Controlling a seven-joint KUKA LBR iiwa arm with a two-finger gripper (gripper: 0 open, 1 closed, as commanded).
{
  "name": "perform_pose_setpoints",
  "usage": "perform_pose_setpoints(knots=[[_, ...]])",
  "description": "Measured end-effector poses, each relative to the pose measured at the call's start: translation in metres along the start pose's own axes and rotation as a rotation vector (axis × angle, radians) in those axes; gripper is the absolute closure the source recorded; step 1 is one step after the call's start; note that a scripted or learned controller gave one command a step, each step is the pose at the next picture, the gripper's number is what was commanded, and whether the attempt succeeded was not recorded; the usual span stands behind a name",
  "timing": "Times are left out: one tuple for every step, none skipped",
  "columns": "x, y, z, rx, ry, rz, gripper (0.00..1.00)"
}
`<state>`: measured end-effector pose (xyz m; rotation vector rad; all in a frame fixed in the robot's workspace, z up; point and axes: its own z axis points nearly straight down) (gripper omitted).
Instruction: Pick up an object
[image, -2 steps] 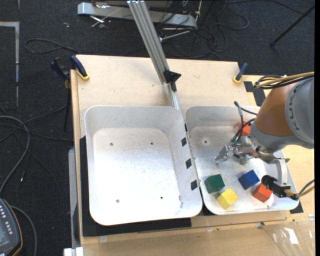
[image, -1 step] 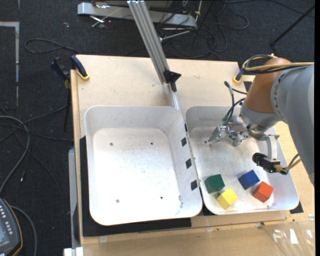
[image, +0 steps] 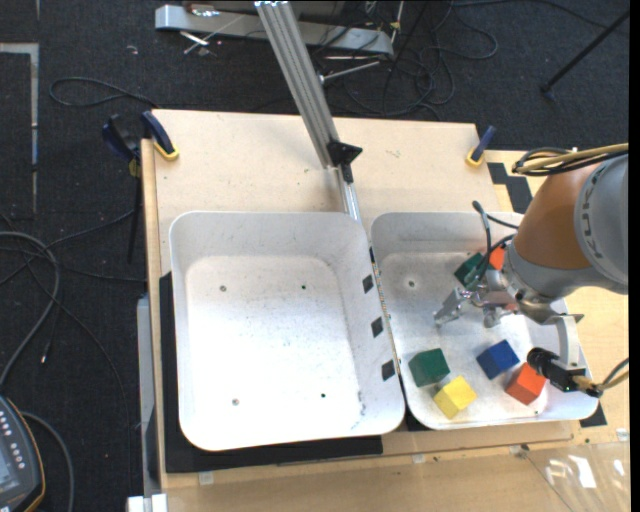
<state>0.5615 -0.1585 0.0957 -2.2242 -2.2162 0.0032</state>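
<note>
arm: grey-and-orange robot arm (image: 560, 235) over right shallow white bin (image: 420, 235) | hand (image: 462, 303): metal fingers spread, pinching nothing | blocks: green cube (image: 429, 366), yellow cube (image: 454, 396), blue cube (image: 497, 359), orange-red cube (image: 526, 383) near the bin's front | left white bin (image: 200, 240) alongside on wooden counter (image: 250, 150)

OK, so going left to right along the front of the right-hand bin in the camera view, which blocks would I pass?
green block → yellow block → blue block → orange-red block. All four lie in the right bin, nearer the front than the hand.
</note>
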Motion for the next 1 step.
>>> perform_pose_setpoints(knots=[[-0.0075, 0.0869, -0.0017, 0.01, -0.003, -0.003, 0.0]])
